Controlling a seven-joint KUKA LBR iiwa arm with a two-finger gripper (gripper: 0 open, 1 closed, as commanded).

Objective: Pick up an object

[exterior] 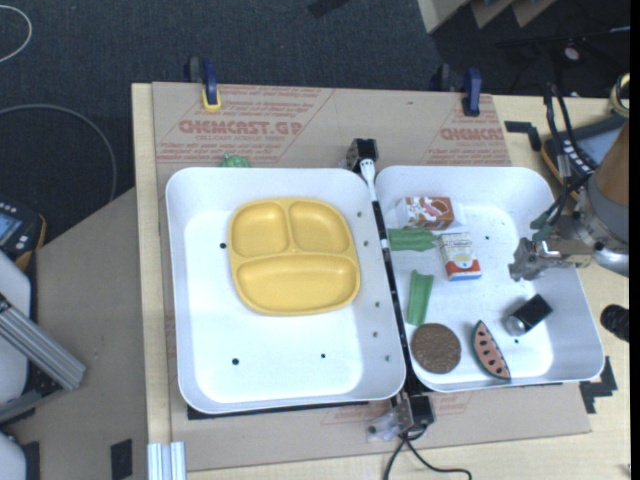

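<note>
In the right bin (560,353), a brown disc (436,347) and a watermelon slice (491,350) are seen nearest, a small black object (527,314) just behind; the gripper (535,258) is held above it, grasping nothing, its opening not discernible

The bench (300,128) is lit evenly and brightly from above. Soft, short shadows are cast inside the white bins (200,268), whose surfaces are slightly washed out. Fine detail is softened by mild blur throughout.
</note>
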